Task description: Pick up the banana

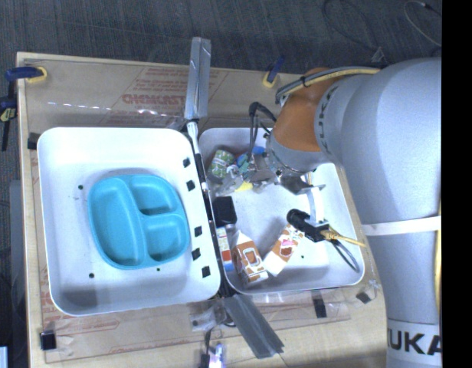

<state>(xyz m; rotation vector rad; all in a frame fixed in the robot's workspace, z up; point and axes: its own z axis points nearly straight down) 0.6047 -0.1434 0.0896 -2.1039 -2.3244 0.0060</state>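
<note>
1. The gripper (250,173) sits low in the right bin (259,215), toward the bin's 11 o'clock corner. I cannot tell whether it is parted or closed.
2. What is probably the banana (222,162), a yellow-green lump, lies just beside the gripper at its 9 o'clock, near the bin wall.
3. Its long axis is unclear, so the approach likely needs a short shift toward 9 o'clock.

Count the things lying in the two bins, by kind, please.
Blue divided tray: 1
Brown-and-white cartons: 2
Black block: 1
Crumpled green-and-white wrapper: 1
Total: 5
A small strip by the middle wall is too unclear to count.
</note>
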